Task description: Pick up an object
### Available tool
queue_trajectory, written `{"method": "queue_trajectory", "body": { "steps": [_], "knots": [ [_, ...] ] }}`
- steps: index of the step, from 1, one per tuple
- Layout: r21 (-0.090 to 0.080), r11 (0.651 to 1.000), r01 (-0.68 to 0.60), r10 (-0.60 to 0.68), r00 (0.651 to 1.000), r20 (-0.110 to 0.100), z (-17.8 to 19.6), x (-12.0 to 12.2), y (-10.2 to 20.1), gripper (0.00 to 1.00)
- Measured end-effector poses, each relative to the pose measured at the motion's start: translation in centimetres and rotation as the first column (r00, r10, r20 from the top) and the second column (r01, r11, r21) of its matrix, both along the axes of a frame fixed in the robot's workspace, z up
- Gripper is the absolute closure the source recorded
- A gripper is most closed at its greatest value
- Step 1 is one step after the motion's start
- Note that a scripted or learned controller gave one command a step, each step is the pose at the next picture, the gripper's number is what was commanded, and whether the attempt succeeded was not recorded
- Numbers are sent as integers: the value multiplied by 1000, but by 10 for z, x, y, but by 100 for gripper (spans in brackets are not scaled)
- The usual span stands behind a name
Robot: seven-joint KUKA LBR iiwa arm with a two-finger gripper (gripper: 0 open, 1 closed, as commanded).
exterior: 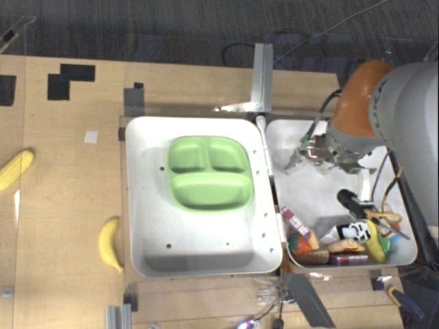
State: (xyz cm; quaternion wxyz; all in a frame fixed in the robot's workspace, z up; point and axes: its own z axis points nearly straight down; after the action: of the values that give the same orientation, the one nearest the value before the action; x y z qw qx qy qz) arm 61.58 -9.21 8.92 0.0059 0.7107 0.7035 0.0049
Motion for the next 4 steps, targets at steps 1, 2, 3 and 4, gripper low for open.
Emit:
{"method": "queue_trajectory", "body": {
  "steps": [1, 2, 3, 4],
  "knots": [
    [6, 972, 234, -234, 972, -1, 0, -29, -25, 0],
    [3, 980, 200, -200, 980, 0, 1, -122, -32, 0],
    [4, 980, 199, -199, 980, 6, 11, -119, -32, 100],
    [4, 980, 199, -199, 980, 6, 11, -119, -32, 0]
  ]
}}
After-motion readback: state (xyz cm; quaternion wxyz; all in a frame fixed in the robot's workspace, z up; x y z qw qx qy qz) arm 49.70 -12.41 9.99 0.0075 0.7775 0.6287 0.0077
